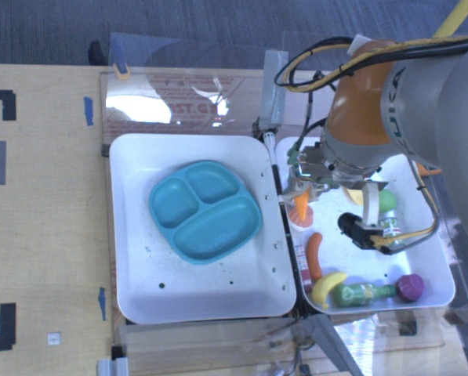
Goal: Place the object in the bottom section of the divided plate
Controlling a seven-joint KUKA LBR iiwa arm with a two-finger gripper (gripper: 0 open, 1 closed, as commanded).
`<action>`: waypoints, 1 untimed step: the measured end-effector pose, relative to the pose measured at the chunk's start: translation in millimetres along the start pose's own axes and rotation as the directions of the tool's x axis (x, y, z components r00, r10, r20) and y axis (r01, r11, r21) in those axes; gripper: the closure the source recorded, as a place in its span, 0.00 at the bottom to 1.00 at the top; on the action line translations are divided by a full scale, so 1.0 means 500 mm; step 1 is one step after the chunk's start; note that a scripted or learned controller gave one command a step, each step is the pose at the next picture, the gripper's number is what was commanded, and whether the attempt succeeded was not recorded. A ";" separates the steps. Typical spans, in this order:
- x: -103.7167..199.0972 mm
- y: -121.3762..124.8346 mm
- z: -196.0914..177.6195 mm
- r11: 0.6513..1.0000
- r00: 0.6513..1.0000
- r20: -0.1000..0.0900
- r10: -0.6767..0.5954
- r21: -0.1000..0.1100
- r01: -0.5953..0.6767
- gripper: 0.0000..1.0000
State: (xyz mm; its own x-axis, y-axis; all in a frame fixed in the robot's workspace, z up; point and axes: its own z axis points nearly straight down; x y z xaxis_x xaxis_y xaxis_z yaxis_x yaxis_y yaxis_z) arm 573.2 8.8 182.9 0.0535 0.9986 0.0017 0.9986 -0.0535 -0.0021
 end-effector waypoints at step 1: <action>0.128 -0.034 0.000 1.000 1.000 0.000 -0.019 0.003 0.019 1.00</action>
